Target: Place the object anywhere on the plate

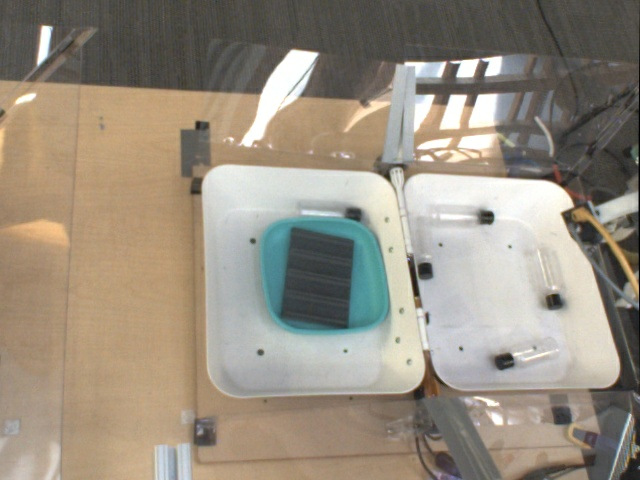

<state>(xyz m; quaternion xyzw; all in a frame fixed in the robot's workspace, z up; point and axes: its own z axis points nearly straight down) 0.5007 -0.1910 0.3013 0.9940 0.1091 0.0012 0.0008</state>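
Dark ridged block [318, 278] lies flat on the teal plate [371, 290], its long axis crosswise to the arm's reach. The claw's state? Cannot tell.

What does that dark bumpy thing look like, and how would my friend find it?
Find the left white bin of the two on the wooden bench. A teal plate sits in its middle, and the dark ribbed block lies flat on that plate. It is the only big dark rectangle with ridges; the other things nearby are small clear tubes with black caps.
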